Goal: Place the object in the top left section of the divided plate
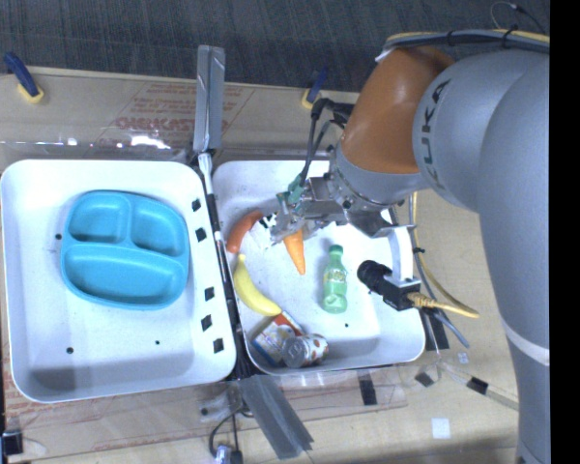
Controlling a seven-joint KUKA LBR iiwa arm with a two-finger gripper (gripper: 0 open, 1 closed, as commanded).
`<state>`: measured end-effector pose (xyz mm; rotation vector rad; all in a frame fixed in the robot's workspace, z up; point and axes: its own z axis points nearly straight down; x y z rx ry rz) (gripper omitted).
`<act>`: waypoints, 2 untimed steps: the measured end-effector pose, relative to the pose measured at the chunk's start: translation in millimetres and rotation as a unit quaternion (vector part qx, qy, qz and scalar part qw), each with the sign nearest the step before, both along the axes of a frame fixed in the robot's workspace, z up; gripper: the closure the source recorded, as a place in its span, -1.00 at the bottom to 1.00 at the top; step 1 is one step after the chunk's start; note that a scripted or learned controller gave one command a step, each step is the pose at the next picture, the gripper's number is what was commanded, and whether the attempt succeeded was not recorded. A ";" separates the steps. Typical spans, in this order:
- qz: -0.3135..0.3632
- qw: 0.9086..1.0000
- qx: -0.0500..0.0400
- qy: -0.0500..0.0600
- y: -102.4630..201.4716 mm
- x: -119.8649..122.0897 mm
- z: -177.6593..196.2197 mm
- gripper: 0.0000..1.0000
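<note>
The crumpled silver wrapper (292, 346) lies at the right bin's (391, 341) near edge. Farther back, the fingers (292, 222) pinch the orange plastic carrot (296, 249), hanging point-down; the blue divided plate (126, 247) sits leftward.

- Brown cardboard-covered desk (97, 104) with faint red print, seen from above at a slant.
- Two shallow white plastic bins sit on it side by side, touching: left bin (24, 288), right bin (401, 332).
- Blue clamp (24, 77) at desk's far left edge; another blue clamp (316, 87) at the far edge, beyond the right bin.
</note>
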<state>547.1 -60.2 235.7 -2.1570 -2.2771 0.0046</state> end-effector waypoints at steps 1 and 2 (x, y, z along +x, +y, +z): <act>-0.051 0.999 -0.001 -0.001 84.8 17.9 14.3 1.00; -0.027 1.000 -0.001 0.000 175.2 81.0 17.7 1.00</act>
